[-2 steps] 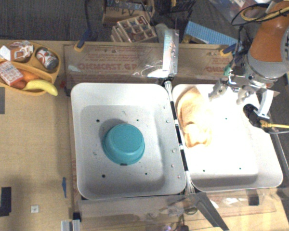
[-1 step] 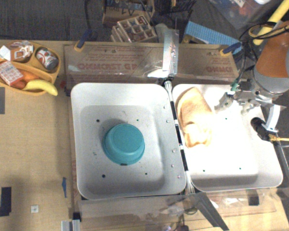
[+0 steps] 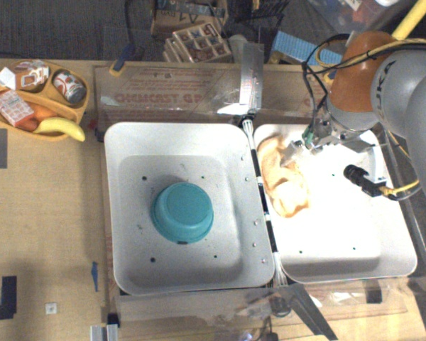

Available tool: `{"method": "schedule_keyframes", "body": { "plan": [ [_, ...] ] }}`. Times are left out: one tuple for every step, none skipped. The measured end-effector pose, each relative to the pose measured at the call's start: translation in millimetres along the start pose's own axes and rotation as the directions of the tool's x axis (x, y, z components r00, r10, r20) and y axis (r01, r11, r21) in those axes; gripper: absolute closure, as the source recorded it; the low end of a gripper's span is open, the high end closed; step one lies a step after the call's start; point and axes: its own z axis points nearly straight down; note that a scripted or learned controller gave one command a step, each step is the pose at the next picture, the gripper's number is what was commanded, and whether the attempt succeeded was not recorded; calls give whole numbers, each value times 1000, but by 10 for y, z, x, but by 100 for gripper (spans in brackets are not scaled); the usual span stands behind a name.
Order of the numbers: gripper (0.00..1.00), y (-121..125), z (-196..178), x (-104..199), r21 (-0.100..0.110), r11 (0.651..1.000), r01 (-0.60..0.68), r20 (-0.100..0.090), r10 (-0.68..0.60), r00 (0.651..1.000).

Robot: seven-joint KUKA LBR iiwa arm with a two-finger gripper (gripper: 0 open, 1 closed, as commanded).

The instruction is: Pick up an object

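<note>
A crumpled orange and cream cloth [image 3: 284, 187] lies against the left wall of the right bin [image 3: 355, 251]. My gripper [image 3: 295, 151] hangs over the cloth's upper edge, low and close to it, with the grey arm and its orange band [image 3: 362, 69] reaching in from the upper right. Whether it touches the cloth is too small to tell. A teal bowl [image 3: 184, 212] sits upside down in the middle of the left bin [image 3: 128, 144], well apart from the gripper.
A black plug on a yellow cable [image 3: 362, 178] hangs over the right bin near the arm. A yellow tray [image 3: 35, 105] with a banana, cans and boxes sits at the far left. A cardboard panel [image 3: 170, 94] stands behind the bins.
</note>
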Motion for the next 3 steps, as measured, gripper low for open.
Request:
{"method": "schedule_keyframes", "body": {
  "plan": [
    [0,-727,-8,440,-9,999,39,0,-39,999],
    [0,-382,-3,309,-9,994,105,1,-105,995],
    [100,-367,-120,302,-15,995,102,2,-102,995]
  ]
}}
